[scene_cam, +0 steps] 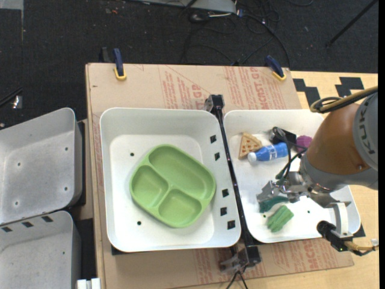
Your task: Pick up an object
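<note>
Grey arm (337,149) reaches into right bin (352,218); gripper (272,196) low over a green object (280,217), jaws' spacing unreadable. Dark teal item beneath gripper partly hidden.

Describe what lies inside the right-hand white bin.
The right bin holds a toy pizza slice, a blue bottle, a purple piece and a green toy. The arm covers the bin's far side.
</note>
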You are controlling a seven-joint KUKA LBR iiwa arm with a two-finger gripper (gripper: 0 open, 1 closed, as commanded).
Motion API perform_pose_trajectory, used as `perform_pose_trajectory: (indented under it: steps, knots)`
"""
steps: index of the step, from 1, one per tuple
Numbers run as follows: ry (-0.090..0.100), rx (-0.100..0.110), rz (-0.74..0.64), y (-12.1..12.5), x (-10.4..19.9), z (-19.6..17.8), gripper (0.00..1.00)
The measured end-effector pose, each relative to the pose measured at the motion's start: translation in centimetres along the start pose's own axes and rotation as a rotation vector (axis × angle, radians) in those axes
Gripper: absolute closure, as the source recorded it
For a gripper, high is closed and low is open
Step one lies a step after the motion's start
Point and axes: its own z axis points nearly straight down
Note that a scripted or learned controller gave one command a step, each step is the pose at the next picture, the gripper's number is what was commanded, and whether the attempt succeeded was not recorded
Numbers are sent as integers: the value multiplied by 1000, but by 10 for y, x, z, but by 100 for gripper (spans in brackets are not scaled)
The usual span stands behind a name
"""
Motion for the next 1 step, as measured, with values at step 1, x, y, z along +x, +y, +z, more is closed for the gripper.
perform_pose_trajectory:
  steps: [1]
  knots:
    - [-6,-10,2,1,-1,15,0]
